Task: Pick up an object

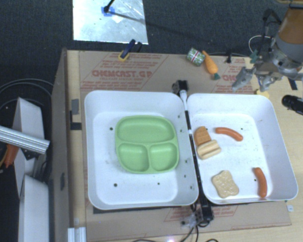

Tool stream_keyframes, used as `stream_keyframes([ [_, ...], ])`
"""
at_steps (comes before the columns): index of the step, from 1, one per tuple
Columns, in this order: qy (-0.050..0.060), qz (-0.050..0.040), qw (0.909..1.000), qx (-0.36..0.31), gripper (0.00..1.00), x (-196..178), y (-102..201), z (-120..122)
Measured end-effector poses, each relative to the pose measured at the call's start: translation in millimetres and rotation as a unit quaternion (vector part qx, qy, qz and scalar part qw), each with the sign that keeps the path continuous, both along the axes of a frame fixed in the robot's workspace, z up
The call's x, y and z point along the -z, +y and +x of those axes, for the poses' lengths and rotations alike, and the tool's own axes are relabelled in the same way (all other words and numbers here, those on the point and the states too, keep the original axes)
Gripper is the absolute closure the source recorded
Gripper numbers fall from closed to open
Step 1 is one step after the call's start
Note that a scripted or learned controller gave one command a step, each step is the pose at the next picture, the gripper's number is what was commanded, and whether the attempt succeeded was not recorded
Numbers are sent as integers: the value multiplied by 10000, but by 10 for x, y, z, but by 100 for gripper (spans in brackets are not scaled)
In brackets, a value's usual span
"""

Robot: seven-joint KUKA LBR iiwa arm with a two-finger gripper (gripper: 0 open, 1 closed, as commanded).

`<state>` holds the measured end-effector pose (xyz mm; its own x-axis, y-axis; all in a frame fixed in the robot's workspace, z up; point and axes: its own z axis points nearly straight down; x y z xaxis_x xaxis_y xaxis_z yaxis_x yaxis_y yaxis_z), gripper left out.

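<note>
The right bin [272, 135] holds a sausage [229, 133] near its middle and a second sausage [261, 181] by the front right corner. A small bread-like block [205, 142] lies near the bin's left wall, and a pale cracker [225, 183] rests at the front. My gripper [252, 81] hangs above the bench just beyond the right bin's far edge, its fingers spread open with nothing between them.
A green three-compartment plate [147, 143] sits in the left bin [98, 135]. A toy carrot [210, 64] and a small green can [195, 56] lie on the cardboard behind the bins. A black clamp [181, 87] joins the bins at the back.
</note>
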<state>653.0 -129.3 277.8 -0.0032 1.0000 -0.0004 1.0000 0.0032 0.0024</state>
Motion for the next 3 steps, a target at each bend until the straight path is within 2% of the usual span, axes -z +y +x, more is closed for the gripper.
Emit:
stream_keyframes([
  [1,33,6,10000,13,0,1839,-328,15],
  [2,3,-4,10000,10,0,1824,-469,-340],
  [3,2,-2,10000,3,0,1931,83,-561],
])
